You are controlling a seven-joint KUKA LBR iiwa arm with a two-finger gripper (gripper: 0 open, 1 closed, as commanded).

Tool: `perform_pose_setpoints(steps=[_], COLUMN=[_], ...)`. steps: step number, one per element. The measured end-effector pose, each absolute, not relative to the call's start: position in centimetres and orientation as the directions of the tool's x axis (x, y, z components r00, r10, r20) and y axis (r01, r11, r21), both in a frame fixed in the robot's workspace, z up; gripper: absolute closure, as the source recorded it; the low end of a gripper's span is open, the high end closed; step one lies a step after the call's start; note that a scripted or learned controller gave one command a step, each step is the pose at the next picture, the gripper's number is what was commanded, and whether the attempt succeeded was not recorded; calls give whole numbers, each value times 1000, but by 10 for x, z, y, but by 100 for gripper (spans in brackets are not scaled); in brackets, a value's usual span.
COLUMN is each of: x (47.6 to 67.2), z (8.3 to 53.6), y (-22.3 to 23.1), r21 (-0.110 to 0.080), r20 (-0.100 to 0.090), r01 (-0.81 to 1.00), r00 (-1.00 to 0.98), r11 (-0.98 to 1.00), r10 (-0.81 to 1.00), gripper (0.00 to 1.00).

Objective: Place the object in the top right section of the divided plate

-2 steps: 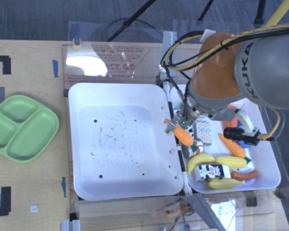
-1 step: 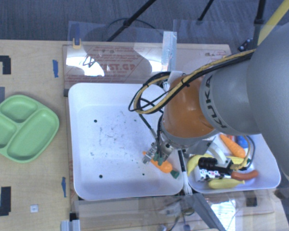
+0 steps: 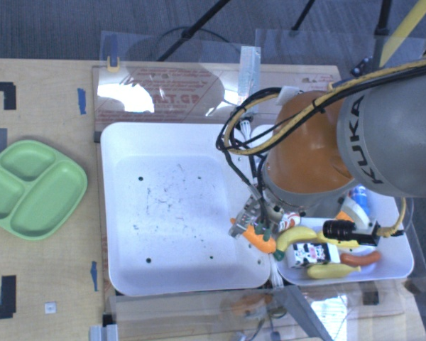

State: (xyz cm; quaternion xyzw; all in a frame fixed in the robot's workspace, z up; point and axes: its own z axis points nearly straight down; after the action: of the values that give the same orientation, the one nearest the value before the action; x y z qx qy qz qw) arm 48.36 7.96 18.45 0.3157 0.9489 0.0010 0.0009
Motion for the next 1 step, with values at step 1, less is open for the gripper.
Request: perform_pose_setpoints(steps=[1], x=[482], z=[89], y=[150], r21=[7], r20=[-6], r01=[442], r00=[-897], r11=[897], r10=[442], gripper=[100])
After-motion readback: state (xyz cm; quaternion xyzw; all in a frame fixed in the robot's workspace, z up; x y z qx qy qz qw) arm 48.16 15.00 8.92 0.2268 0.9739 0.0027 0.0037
